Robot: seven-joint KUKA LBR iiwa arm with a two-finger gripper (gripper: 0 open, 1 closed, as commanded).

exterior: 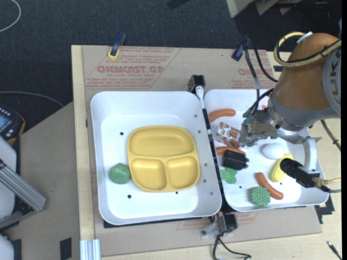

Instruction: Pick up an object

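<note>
Pincer (245,140) hangs low just above the black block (235,160) in the right bin (303,196), its state impossible to tell from here, and that block (probably light, stiff plastic) looks best taken across its short flat sides.

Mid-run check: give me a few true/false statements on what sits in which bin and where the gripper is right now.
1. The yellow tray lies in the left bin. True.
2. A green ball rests inside one of the tray's compartments. False: it lies on the bin floor beside the tray.
3. The gripper is over the right bin. True.
4. The white egg is in the left bin. False: it is in the right bin.
5. An orange sausage lies near the right bin's far edge. True.
</note>
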